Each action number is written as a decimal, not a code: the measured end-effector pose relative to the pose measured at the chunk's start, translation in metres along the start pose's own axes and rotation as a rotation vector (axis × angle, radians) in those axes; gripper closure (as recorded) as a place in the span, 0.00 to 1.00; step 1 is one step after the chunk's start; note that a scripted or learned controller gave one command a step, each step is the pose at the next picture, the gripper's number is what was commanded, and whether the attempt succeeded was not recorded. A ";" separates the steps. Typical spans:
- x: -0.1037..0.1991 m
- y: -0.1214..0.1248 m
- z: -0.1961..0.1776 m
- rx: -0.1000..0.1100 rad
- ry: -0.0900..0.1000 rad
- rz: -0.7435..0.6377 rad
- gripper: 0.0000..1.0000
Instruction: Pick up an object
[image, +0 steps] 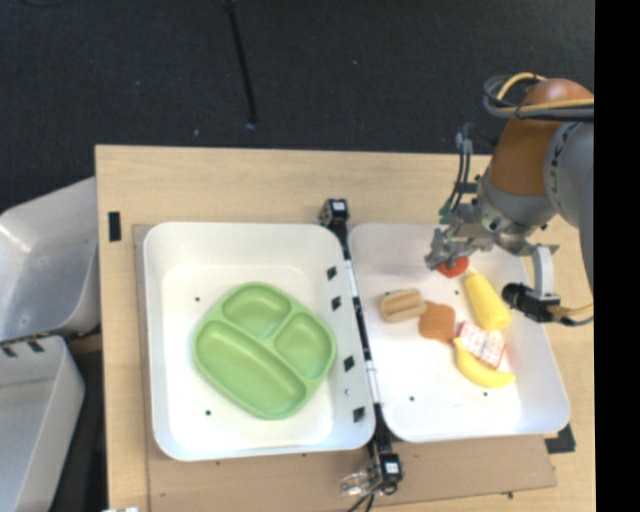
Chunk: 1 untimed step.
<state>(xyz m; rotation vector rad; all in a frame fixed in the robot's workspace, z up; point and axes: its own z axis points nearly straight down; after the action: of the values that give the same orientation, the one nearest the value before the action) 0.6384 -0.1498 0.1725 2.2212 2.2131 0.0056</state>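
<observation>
Claw lowered over a small red object in the right bin

The claw (452, 252) is seen touching the red object (456, 267); whether it is clamped cannot be told. A slip may be risked, since the yellow corn-like piece (485, 302) is crowded just beside it.

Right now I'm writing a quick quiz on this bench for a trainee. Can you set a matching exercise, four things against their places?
Things:
1. green divided plate
2. hot dog bun
3. banana
4. gripper

Places:
A. right bin, nearest the divider between the bins
B. over the right bin's far part, above a small red item
C. left bin
D. right bin, near side, curving under a red-and-white packet

Pairs: 1-C, 2-A, 3-D, 4-B
</observation>
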 end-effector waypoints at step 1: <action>-0.003 -0.002 -0.065 -0.001 0.000 -0.003 1.00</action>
<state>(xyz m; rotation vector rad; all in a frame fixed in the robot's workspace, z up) 0.6359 -0.1527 0.2372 2.2173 2.2156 0.0063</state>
